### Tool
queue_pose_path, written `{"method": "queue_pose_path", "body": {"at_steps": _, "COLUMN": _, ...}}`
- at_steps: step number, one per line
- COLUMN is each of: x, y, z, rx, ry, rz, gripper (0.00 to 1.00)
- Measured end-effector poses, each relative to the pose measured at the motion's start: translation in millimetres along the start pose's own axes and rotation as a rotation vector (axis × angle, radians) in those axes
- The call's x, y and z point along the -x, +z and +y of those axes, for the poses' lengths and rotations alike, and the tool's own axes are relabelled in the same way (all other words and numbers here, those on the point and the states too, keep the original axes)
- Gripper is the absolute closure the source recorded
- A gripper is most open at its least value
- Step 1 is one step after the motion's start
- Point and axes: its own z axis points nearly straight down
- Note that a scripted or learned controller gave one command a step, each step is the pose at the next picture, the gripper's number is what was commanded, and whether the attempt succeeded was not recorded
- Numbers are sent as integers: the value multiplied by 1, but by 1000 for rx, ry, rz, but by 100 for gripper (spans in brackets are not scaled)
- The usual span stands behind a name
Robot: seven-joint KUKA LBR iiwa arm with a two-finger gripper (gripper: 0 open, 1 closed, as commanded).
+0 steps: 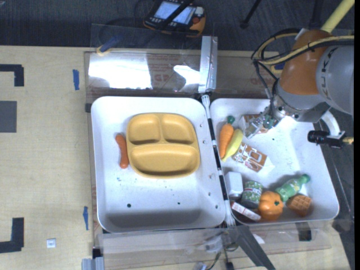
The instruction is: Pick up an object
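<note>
My gripper (273,117) is low over the far part of the right bin (329,176), coming down from the orange-banded wrist (301,75). Its tip meets the right end of a crinkled silver and red packet (256,125); the view does not show whether the packet is held. To the left of the packet, a carrot (225,139) and a yellow banana (234,143) lie side by side. A flat brown and white packet (250,157) lies in the bin's middle. Along the near wall are a small can (252,192), an orange fruit (270,204), a green bottle (292,186) and a waffle (299,204).
The left bin (107,196) holds a yellow divided plate (163,144) with an orange sausage (122,151) beside it. A metal divider (214,151) separates the bins. A clear panel (146,66) stands behind the left bin. Cables (275,46) loop above the wrist.
</note>
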Motion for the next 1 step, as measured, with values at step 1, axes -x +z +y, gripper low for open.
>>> {"method": "queue_pose_path", "body": {"at_steps": 1, "x": -11, "y": -110, "z": 18, "rx": 5, "ry": 201, "rz": 7, "gripper": 100}}
